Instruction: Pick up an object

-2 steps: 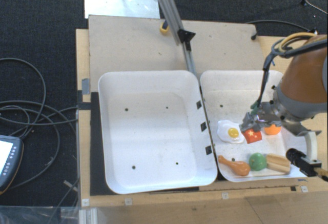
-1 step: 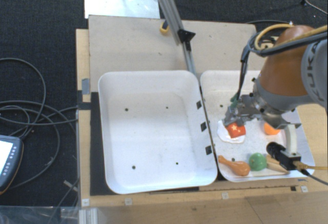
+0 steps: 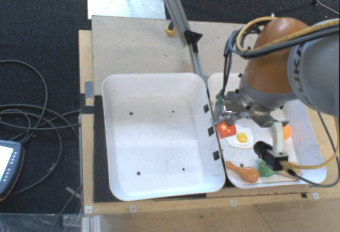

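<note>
Gripper point(image 3: 229, 110) low over right bin point(image 3: 313, 140), center-right of frame, prob. lining up on toy fried egg point(image 3: 240, 138); grip state can't tell.

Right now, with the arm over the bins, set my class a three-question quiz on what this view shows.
1. True or false: the fried egg toy lies in the left bin.
2. Which item lies nearest the bottom edge of the right bin? A) red flag piece B) drumstick toy C) orange ball
3. Fill in: the arm hangs over the ____ bin.

Key: 1 false; 2 B; 3 right. The gripper sits low beside the red flag piece, close to the wall between the bins.
</note>
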`<move>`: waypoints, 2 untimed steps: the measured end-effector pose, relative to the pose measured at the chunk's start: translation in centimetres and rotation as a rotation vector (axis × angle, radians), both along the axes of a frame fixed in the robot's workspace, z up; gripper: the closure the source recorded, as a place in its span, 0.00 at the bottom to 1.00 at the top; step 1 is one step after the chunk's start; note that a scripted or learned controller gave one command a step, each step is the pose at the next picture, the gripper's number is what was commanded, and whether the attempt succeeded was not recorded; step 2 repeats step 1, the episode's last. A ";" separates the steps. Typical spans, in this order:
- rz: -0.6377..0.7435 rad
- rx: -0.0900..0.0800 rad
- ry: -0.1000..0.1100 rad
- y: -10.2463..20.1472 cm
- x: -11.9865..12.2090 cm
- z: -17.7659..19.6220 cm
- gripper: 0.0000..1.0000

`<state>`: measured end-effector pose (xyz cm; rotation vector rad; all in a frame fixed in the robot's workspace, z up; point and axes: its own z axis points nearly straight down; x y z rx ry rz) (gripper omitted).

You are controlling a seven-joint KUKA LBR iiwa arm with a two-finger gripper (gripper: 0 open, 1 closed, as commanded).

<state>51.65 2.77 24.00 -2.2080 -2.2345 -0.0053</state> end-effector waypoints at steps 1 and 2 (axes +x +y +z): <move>0.000 0.000 0.001 5.5 -0.4 0.1 1.00; 0.000 0.000 0.001 5.5 -0.4 0.1 1.00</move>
